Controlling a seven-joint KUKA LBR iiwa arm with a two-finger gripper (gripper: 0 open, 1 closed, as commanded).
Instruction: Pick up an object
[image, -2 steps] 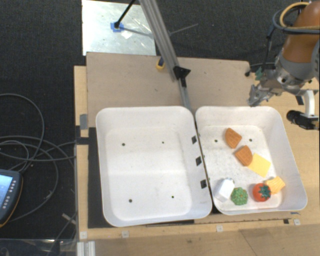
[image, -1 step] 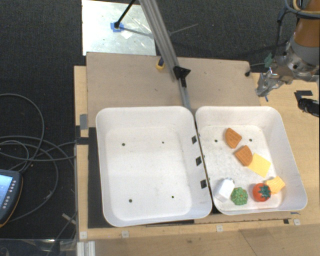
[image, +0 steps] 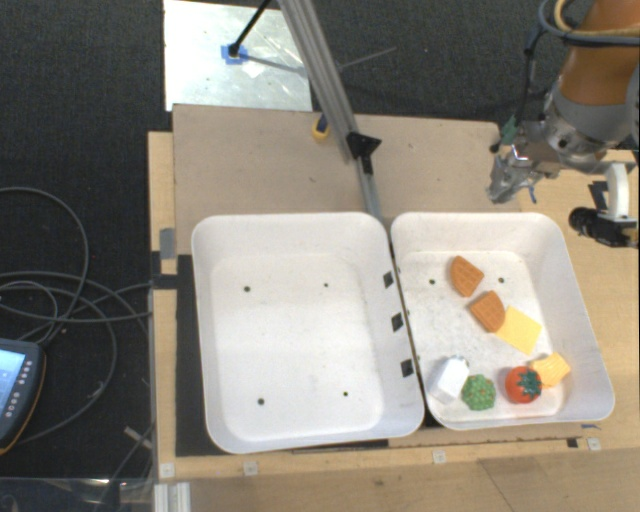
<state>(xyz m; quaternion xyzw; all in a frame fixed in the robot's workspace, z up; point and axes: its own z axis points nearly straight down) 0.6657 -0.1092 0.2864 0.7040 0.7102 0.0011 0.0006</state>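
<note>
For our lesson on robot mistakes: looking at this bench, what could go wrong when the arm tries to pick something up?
1. The tomato, broccoli and white block crowd one corner, so the pincer might knock a neighbour.
2. The cheese slice lies flat and may slip away.

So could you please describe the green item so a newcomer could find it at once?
Look in the right-hand bin, along its near edge. The green item sits between a white block and a red tomato-like piece; it is the only green, bumpy thing there.
</note>
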